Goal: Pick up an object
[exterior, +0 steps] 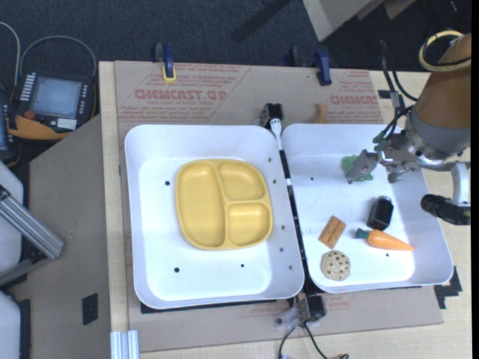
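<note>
One gripper (372,161) over the right bin (434,271), touching a green toy (357,167) (finger spread unclear)

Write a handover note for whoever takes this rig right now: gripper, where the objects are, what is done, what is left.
Gripper: over the upper part of the right bin, at the green object; whether it grips the object cannot be told.
Objects in the right bin: black block, carrot, brown wafer, cookie.
Left bin: yellow divided plate.
Done: no pick confirmed.
Left: secure one object and lift it.
</note>
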Robot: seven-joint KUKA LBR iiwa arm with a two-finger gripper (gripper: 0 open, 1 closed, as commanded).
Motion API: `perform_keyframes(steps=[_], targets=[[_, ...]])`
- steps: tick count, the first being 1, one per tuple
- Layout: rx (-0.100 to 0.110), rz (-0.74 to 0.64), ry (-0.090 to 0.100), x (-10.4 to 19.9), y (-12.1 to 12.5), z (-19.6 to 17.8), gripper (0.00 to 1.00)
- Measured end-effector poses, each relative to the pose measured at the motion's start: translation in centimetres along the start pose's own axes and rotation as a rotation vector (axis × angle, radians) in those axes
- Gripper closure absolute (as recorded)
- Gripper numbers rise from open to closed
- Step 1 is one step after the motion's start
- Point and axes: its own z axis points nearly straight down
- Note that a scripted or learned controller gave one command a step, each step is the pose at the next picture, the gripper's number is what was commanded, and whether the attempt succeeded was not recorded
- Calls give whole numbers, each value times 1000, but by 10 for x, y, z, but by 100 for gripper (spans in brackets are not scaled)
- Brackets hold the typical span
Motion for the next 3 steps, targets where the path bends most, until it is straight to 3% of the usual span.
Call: perform_keyframes(steps=[2,3], targets=[[1,1,0,-2,0,98,0],[-7,1,-2,-3,2,83,100]])
